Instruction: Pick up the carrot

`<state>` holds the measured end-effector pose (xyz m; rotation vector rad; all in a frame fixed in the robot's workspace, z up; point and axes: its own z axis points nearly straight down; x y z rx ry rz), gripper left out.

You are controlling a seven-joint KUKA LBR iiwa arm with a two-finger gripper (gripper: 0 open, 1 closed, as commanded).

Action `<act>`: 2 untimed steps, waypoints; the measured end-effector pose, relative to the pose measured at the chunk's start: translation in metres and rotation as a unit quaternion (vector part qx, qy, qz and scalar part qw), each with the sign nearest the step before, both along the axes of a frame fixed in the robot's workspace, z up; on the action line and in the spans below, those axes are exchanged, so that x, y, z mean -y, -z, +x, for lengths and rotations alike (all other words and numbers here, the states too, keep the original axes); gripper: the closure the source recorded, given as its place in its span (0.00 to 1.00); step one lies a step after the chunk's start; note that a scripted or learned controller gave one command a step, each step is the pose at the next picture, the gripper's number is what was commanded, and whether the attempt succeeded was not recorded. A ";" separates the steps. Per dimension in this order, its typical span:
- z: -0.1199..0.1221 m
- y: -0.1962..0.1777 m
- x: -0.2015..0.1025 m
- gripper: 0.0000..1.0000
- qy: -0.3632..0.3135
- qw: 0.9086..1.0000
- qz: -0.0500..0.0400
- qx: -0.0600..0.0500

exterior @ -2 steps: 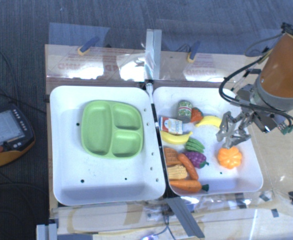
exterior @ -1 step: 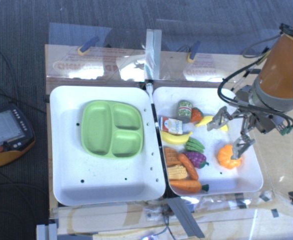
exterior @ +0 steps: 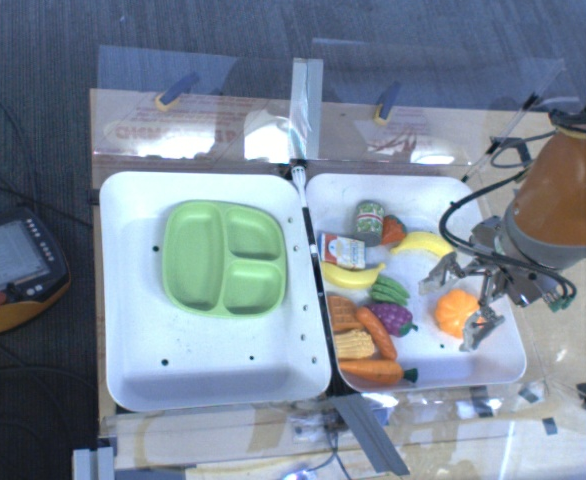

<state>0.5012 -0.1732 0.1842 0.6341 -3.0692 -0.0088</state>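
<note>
The carrot (exterior: 371, 371), long and orange with a small green tip at its right end, lies along the front wall of the right bin (exterior: 503, 363). My gripper (exterior: 457, 304) is in the same bin, to the right of the carrot and a little further back. Its fingers (exterior: 435, 276) are spread open on either side of a round orange fruit (exterior: 453, 311). The carrot lies apart from the gripper, with nothing covering it.
Crowding the carrot are a corn cob (exterior: 352, 344), a red-orange vegetable (exterior: 379, 334) and purple grapes (exterior: 396, 316). Further back lie a banana (exterior: 351, 277), a small carton (exterior: 343, 251), a green can (exterior: 370, 216) and a yellow piece (exterior: 421, 244). The left bin holds a green divided plate (exterior: 223, 258).
</note>
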 end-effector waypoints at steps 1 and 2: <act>0.001 0.089 0.050 0.00 -0.030 1.000 -0.002 0.007; 0.004 0.093 0.007 0.00 0.009 1.000 -0.005 0.012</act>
